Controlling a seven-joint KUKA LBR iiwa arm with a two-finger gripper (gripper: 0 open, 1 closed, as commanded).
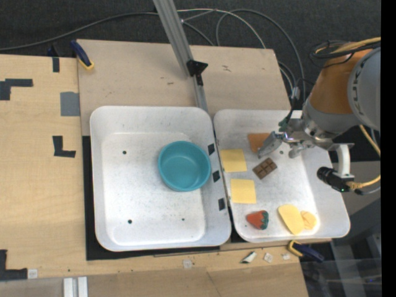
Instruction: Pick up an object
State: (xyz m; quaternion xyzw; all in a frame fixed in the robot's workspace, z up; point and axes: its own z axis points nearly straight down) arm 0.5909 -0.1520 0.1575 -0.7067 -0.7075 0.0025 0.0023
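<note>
The orange piece [257, 142] lies in the right bin [334, 224], near the brown chocolate block [265, 167], not lifted. The gripper [281, 145] hovers just beside it, fingers spread, nothing between them; the grasp remains undone.

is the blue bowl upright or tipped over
Upright: the blue bowl sits in the left bin with its round open mouth facing up and its inside bottom visible.
</note>
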